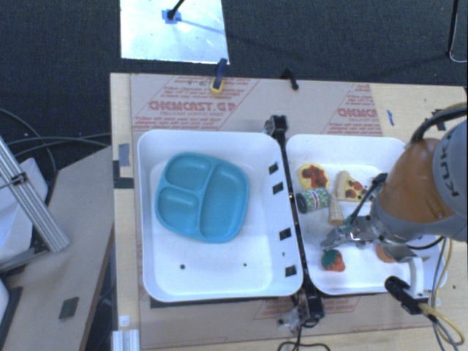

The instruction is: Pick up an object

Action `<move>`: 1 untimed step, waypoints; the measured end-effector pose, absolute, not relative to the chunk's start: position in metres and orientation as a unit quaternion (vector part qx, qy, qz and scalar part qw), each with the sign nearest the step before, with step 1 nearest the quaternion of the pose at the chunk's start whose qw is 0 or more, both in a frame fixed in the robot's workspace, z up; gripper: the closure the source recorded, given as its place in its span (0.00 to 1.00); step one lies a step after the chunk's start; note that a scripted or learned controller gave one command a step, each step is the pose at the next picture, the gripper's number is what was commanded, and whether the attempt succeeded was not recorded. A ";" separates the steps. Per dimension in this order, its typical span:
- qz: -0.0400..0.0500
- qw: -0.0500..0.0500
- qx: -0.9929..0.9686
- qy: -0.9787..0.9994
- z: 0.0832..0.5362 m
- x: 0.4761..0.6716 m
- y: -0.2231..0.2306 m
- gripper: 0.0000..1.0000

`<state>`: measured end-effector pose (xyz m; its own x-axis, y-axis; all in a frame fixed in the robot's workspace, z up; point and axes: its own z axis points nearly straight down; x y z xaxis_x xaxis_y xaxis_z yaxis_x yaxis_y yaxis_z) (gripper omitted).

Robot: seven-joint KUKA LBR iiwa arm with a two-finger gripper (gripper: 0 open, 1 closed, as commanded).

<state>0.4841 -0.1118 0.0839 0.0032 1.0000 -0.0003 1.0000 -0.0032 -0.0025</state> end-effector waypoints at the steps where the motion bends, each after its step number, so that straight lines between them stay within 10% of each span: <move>1: -0.002 -0.002 -0.705 -0.710 0.085 0.528 -0.081 0.00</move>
<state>0.5277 -0.0811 0.0847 -0.0073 1.0000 0.0001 1.0000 0.0073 0.0049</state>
